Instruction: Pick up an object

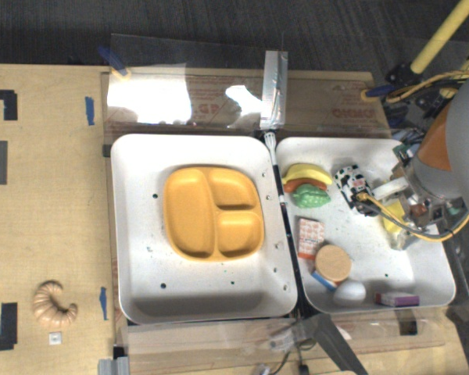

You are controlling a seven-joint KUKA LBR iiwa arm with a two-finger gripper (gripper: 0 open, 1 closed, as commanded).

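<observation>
Gripper (pixel 402 229): low over the right bin (pixel 434 283), near its right wall.
Fingers: hidden among cables; spread or pressed together, I cannot tell.
Contact: seemingly on a yellow object (pixel 394 225) beneath.
Left bin (pixel 133 233): holds an orange divided plate (pixel 213 212).

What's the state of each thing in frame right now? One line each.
orange divided plate: upright, flat in the left bin, nothing in its compartments
banana: lying in the right bin, touching the green toy
green toy: lying by the divider
black-and-white toy: loose, beside the gripper
red-and-white packet: flat
round wooden disc: flat
white ball: resting near the front wall
purple marker: lying flat
gripper: down in the right bin
croissant toy: on the bench, outside the bins
</observation>
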